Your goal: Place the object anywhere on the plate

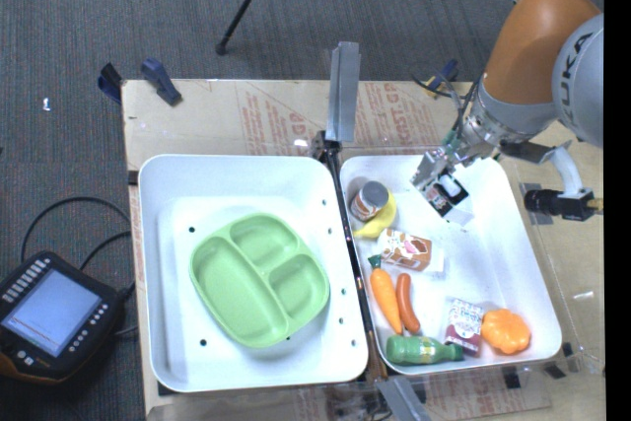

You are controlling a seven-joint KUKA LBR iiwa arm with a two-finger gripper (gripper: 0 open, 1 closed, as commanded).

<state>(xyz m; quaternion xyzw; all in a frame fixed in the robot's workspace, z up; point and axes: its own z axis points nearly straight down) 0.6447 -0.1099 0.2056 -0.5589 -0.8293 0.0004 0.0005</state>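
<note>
A green divided plate [259,279] lies in the left white bin [158,212]. My gripper [440,184] hangs over the upper part of the right white bin [523,242], to the right of a tin can [369,200] and a yellow banana [380,220]. Its fingers stand apart, open, with nothing between them. Below it lie a small carton [406,251], a carrot [385,299], a sausage [407,302], a green bottle [422,349], a red packet [463,322] and an orange fruit [506,331].
A grey upright post [343,94] stands at the back between the two bins. A tablet-like pendant [54,311] lies on the floor at the left. The arm [532,44] reaches in from the upper right.
</note>
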